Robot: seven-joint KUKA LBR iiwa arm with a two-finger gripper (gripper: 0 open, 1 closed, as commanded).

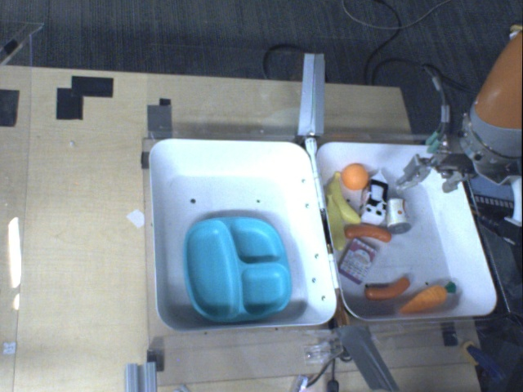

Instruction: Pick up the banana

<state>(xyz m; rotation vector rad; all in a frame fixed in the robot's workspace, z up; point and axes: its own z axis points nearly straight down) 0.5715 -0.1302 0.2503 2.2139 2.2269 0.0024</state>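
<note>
The yellow banana (340, 207) lies in the right bin (466, 243), against its left wall, just below an orange (355, 176). My gripper (427, 178) hovers over the bin's upper right part, well to the right of the banana and apart from it. Its fingers (409, 175) stand open with nothing between them. The grey arm with its orange band (500, 96) comes in from the right edge.
Beside the banana are a black-and-white object (374, 202), a small can (398, 216), a sausage (368, 233) and a packet (356, 260). Another sausage (386, 288) and a carrot (426, 298) lie near the front. The left bin (172, 219) holds a blue divided plate (237, 268).
</note>
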